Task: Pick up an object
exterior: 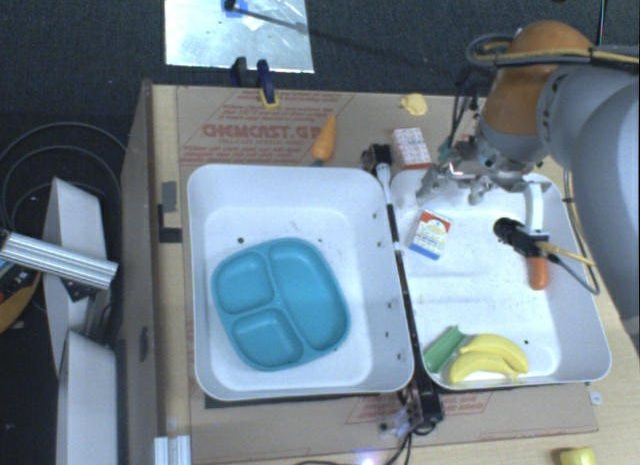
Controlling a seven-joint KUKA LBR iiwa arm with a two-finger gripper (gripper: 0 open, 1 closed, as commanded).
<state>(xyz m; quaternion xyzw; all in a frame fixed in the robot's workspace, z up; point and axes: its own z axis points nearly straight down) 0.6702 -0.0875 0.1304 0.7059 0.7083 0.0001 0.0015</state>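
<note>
Gripper (468, 181) hangs over the far end of the right bin (480, 298), with nothing visibly held.

From the camera view, whether it is open or closed cannot be told (the wrist covers it). The likeliest target, 1 small carton (430, 235), lies flat just in front of it, close to the wall shared with the left bin (280, 193), so that side looks tight; the bin's bare middle gives room. A banana (492, 355) and a green piece (442, 346) touch at the near rim, clear of the approach. A blue plate (280, 303) takes up the left bin's floor.
</note>
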